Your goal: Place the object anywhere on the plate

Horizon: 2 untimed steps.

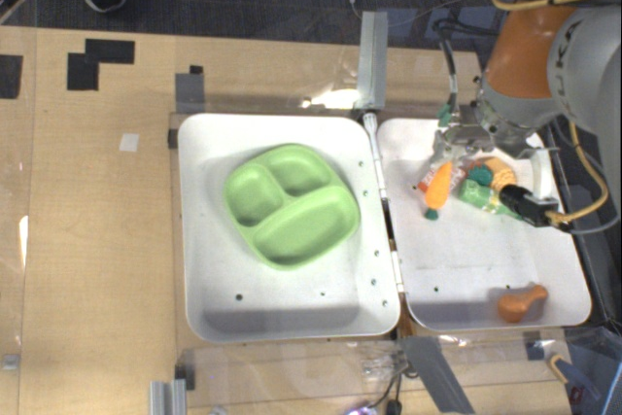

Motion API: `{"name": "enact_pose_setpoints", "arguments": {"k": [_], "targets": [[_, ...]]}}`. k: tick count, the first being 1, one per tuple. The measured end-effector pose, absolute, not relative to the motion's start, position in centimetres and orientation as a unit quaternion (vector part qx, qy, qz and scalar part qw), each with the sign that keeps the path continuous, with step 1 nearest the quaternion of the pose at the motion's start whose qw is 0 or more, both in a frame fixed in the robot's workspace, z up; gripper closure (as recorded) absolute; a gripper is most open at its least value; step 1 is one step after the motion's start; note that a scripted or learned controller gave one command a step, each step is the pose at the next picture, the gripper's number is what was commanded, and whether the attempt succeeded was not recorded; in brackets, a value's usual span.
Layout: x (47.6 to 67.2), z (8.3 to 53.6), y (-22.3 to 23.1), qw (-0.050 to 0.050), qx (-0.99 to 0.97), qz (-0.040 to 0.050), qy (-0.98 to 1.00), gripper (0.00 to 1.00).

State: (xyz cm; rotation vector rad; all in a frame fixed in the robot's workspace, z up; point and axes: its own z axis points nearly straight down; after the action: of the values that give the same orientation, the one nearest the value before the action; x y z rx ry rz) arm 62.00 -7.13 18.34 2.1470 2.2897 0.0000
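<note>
While the end effector (465, 143) hovers just above the carrot (438, 186), I cannot tell its finger state. Crowding green toy (475, 193) beside the carrot risks a missed or double grab.

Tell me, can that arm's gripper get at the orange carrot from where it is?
Probably yes. The gripper hangs just above the carrot in the right bin, and nothing covers it, though a green toy lies close beside.

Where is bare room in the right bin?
Right bin: the floor is bare between the carrot and the orange toy. It is crowded at the top, where the gripper hangs beside the carrot and green toy.
</note>
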Motion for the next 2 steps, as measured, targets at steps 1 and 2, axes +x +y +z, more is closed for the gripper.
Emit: {"name": "enact_pose_setpoints", "arguments": {"k": [1, 2], "targets": [[60.2, 18.3, -1.1, 0.000, 0.632, 0.0005, 0.775, 1.00], [55.5, 18.2, 9.8, 0.000, 0.636, 0.0001, 0.772, 1.00]]}}
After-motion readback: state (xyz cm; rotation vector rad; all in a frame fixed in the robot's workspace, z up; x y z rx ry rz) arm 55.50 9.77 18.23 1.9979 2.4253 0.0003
